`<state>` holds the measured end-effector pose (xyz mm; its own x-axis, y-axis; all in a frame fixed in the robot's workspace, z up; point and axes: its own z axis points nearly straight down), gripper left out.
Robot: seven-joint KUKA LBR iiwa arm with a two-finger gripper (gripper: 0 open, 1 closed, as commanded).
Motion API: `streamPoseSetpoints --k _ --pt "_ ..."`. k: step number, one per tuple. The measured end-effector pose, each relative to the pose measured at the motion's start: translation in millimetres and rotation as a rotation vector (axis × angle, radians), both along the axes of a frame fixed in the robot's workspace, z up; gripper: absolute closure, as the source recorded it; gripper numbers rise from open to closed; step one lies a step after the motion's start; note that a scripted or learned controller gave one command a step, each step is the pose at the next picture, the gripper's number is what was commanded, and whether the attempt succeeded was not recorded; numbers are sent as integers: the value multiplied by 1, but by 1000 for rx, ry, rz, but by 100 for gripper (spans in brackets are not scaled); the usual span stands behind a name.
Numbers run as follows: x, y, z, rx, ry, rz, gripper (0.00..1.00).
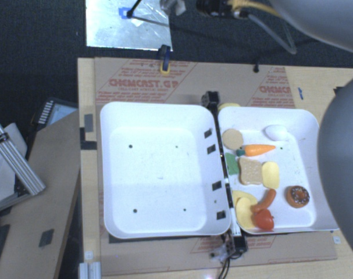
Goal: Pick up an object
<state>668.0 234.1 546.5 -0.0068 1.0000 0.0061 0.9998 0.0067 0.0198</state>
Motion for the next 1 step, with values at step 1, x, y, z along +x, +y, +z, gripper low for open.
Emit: streamPoseSetpoints --k 1 --pt "-94 -22 -11 -4 21 -2 100"
